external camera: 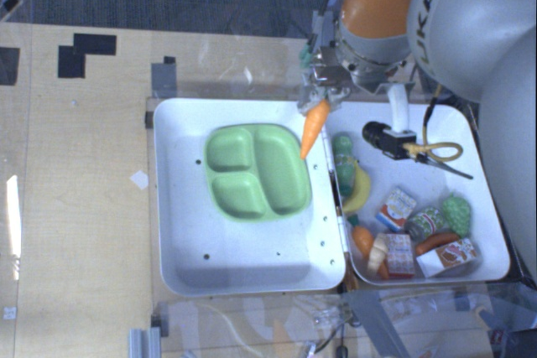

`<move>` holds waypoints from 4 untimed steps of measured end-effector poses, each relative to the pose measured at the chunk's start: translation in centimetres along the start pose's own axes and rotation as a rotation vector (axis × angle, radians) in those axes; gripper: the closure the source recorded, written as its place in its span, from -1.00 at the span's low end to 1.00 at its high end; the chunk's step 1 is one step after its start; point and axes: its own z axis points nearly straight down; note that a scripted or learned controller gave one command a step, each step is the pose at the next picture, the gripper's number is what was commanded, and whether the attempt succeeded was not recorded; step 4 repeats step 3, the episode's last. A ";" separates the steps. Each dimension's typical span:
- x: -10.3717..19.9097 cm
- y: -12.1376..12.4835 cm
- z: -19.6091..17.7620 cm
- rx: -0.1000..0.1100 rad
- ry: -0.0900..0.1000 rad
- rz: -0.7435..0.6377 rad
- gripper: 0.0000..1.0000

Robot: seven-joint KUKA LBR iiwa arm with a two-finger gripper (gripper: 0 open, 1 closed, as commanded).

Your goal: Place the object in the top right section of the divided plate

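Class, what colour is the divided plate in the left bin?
Light green; the divided plate shows best in the camera view.

Grey arm [470, 21] from right, jaws shut, pointing down

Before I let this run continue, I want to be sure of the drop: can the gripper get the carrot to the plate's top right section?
Probably yes. The gripper holds the carrot just right of the green plate, and nothing lies between it and that section.
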 end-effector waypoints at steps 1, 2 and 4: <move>7.6 4.9 1.3 -0.002 0.000 -0.006 1.00; 7.6 4.9 1.2 -0.002 0.000 -0.006 -1.00; 7.6 4.9 1.2 -0.002 0.000 -0.006 -1.00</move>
